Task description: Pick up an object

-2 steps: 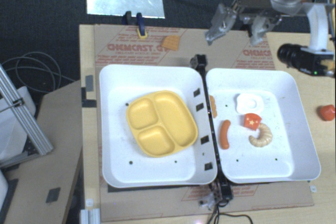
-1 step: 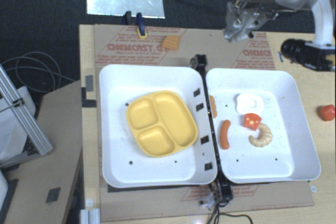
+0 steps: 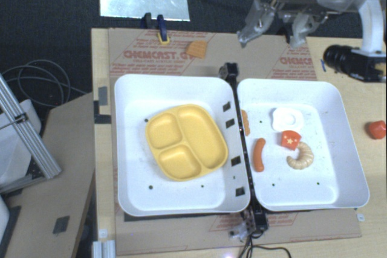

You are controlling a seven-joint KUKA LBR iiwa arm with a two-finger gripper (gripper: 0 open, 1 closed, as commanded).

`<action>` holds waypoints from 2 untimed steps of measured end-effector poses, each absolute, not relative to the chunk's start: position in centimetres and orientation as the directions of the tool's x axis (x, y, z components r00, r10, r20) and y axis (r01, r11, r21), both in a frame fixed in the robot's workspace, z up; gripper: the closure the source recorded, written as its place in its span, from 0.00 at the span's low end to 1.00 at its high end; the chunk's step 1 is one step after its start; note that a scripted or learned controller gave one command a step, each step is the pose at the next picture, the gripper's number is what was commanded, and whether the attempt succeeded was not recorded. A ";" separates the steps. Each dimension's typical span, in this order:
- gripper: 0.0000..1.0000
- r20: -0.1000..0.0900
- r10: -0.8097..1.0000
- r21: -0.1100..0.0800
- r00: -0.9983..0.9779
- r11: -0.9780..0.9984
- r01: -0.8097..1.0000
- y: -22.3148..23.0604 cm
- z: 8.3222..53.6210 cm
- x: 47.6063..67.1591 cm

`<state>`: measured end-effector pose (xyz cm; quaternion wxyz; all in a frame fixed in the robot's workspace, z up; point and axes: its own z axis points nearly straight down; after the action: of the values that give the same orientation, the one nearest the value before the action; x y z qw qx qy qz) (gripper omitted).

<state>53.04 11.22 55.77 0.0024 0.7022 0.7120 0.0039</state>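
Note:
The right bin (image 3: 338, 112) holds an orange sausage (image 3: 259, 154), a red strawberry-like piece (image 3: 291, 139), a tan shrimp (image 3: 302, 157), a white fried-egg shape (image 3: 286, 118) and a thin orange piece (image 3: 245, 121) against its left wall. A yellow divided tray (image 3: 185, 142) lies in the left bin (image 3: 130, 130). My gripper (image 3: 273, 27) hangs high above the back edge of the right bin, well clear of every object. Its two grey fingers (image 3: 252, 22) stand spread apart with nothing between them.
A tan cracker-like piece (image 3: 196, 49) lies on the cardboard behind the left bin. A small red object (image 3: 376, 129) sits on the bench right of the right bin. A blue and yellow clamp (image 3: 161, 27) stands at the cardboard's back edge.

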 end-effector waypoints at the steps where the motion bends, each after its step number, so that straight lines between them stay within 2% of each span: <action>1: 1.00 0.002 1.000 0.012 -0.017 0.017 1.000 11.2 56.9 53.1; 2: 0.00 0.002 1.000 0.011 -0.019 0.019 1.000 11.2 56.9 53.1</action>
<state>53.07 11.22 56.89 0.0032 0.7004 0.7137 0.0049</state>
